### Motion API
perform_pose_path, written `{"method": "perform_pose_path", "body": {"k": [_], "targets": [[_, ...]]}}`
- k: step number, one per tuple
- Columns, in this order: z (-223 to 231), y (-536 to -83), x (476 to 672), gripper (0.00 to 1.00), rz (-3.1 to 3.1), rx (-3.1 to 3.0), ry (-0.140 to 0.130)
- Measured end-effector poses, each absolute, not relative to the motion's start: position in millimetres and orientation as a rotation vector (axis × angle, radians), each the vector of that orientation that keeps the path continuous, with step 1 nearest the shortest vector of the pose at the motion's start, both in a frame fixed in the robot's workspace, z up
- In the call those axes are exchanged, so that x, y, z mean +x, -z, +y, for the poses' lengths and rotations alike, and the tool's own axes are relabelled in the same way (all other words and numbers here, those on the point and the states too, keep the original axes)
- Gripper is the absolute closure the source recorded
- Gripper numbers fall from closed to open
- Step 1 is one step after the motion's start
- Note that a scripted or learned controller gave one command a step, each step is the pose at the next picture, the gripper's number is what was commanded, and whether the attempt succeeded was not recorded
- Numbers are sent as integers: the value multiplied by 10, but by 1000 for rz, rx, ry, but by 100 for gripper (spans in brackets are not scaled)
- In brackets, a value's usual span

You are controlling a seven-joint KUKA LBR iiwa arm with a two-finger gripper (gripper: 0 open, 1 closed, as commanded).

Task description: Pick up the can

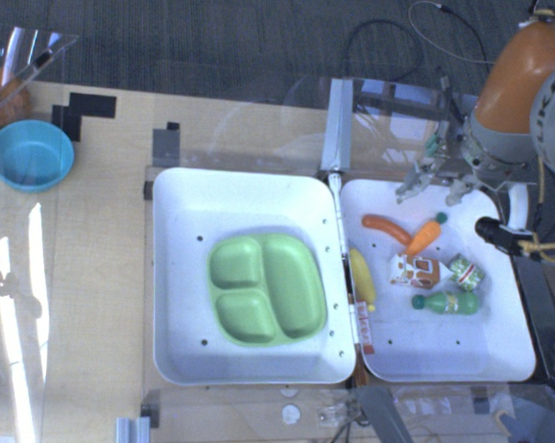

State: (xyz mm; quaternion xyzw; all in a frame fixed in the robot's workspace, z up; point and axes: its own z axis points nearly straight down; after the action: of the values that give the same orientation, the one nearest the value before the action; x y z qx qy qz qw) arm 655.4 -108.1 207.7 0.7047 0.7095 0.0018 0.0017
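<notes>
Camera view. The can (pixel 465 272) lay on its side in the right bin (pixel 501 359), toward that bin's right wall, green and white with a printed label. Just below it lay a green bottle (pixel 448 303), seemingly touching it; a small carton (pixel 415 270) sat just to its left. An orange carrot (pixel 424 236) and a red sausage-shaped toy (pixel 387 228) lay further up, and a yellow banana (pixel 361 277) rested along the left wall.

The hand (pixel 437 183) hung over the bin's top edge, well apart from the can. Its fingers looked spread, with nothing between them.

Handling, as judged: the can appeared small and probably light, with rigid, smooth walls that could slip or roll under a loose pinch. The soundest hold would be across its curved body at mid-length, fingers closing on the two long sides.

Clearances: room was tight. The bottle crowded the lower side, the carton the left, and the bin wall stood near on the right. The freest approach seemed to be from above, with fingers set where bare bin floor showed above and to the right of the can.

The left bin (pixel 179 258) carried a green divided tray (pixel 265 289); a blue bowl (pixel 31 155) stood on the bench (pixel 81 299), far left.
</notes>
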Motion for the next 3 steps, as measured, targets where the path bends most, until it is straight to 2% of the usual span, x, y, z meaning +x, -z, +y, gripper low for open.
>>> {"method": "perform_pose_path", "body": {"k": [1,2,3], "targets": [[-1117,-1053,6227,0,2487,1903,-10],[-1936,-2630,6570,0,2597,1744,-7],[-1575,-1189,6703,0,2463,1944,-5]]}}
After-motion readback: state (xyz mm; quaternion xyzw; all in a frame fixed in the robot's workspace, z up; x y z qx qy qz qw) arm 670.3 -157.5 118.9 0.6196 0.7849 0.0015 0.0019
